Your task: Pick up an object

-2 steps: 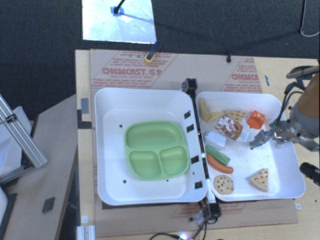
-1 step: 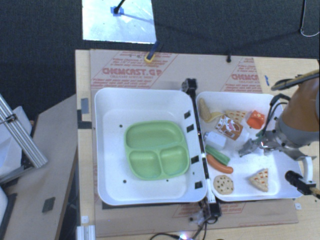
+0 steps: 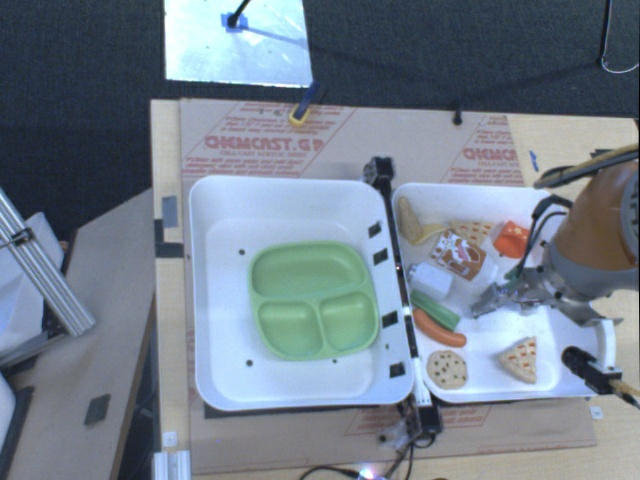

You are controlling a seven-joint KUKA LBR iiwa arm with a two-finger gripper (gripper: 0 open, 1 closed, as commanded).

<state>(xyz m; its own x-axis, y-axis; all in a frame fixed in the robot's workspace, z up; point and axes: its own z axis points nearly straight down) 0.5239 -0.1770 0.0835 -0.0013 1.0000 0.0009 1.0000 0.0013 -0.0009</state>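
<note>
The right bin (image 3: 500,196) holds several toy foods: a yellow piece (image 3: 416,223), a tan cracker (image 3: 474,232), a red-brown packet (image 3: 460,256), an orange piece (image 3: 512,238), a white block (image 3: 431,278), a green cucumber (image 3: 436,309), an orange sausage (image 3: 440,334), a cookie (image 3: 447,369) and a pizza slice (image 3: 520,359). My gripper (image 3: 487,305) hangs low over the bin's middle, right of the cucumber and below the packet. Nothing shows in its grasp. The arm's orange band (image 3: 598,218) stands above the bin's right side.
The left bin (image 3: 215,268) carries a green divided plate (image 3: 308,300). A black divider with clips (image 3: 392,268) runs between the bins. A shiny metal sheet (image 3: 237,28) lies beyond the bench, and a grey side table (image 3: 95,298) stands to the left.
</note>
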